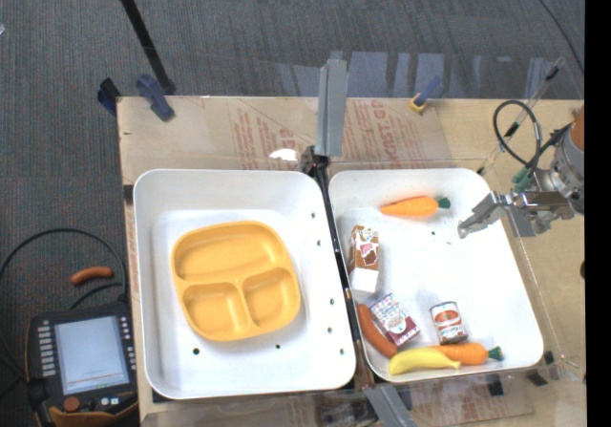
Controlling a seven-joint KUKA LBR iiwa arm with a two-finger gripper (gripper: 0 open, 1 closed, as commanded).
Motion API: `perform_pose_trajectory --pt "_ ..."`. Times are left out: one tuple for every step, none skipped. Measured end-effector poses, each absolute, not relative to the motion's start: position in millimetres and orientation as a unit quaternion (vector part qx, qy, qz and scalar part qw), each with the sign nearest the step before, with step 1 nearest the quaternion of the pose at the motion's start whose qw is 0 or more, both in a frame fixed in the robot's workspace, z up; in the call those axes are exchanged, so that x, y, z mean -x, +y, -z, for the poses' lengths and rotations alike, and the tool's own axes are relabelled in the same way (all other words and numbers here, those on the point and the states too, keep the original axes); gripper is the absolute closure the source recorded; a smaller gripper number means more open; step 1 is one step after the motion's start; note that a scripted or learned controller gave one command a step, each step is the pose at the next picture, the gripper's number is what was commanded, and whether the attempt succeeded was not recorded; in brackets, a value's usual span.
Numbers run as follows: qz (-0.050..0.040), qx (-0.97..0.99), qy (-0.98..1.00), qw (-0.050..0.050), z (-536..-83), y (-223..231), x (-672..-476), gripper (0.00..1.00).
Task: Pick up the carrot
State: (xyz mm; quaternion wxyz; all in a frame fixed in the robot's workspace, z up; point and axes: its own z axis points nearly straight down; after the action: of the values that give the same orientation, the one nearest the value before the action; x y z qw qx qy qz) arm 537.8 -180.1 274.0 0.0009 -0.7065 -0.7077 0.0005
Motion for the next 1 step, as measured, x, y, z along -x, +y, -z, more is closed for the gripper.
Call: perform_pose_trajectory --pt "-0.0004 0.658 -0.753 0.0 -314.6 -210.8 -534.9 0.0"
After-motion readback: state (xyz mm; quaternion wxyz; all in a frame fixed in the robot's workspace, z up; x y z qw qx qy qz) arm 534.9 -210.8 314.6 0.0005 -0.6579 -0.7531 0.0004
